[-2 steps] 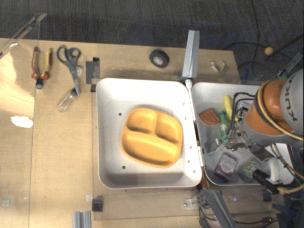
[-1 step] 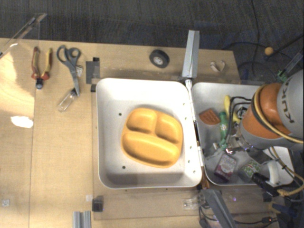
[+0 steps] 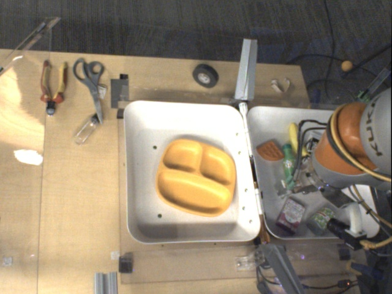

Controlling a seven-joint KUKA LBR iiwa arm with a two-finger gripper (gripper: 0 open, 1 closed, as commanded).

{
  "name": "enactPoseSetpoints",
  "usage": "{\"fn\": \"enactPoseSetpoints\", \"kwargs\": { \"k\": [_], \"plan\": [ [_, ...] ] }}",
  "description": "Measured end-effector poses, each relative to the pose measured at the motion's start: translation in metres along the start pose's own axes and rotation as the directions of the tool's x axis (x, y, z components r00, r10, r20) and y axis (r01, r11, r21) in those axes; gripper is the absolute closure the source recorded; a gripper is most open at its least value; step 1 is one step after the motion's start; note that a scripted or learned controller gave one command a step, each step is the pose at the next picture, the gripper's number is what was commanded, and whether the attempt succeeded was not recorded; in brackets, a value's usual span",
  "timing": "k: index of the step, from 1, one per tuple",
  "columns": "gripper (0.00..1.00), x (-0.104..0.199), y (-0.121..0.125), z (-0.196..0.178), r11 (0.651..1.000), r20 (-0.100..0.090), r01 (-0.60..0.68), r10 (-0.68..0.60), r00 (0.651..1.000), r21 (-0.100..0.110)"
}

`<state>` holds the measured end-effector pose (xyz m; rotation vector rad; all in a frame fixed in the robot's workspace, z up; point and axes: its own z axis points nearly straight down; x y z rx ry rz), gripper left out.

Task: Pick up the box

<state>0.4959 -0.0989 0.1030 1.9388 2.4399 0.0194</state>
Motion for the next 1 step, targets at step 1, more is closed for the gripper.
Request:
{"fn": "enactPoseSetpoints", "kwargs": {
  "k": [1],
  "plan": [
    [0.0,0.0,-0.0002,0.0001,1.0,0.0,0.0,0.0,1.0,0.0]
  ]
}}
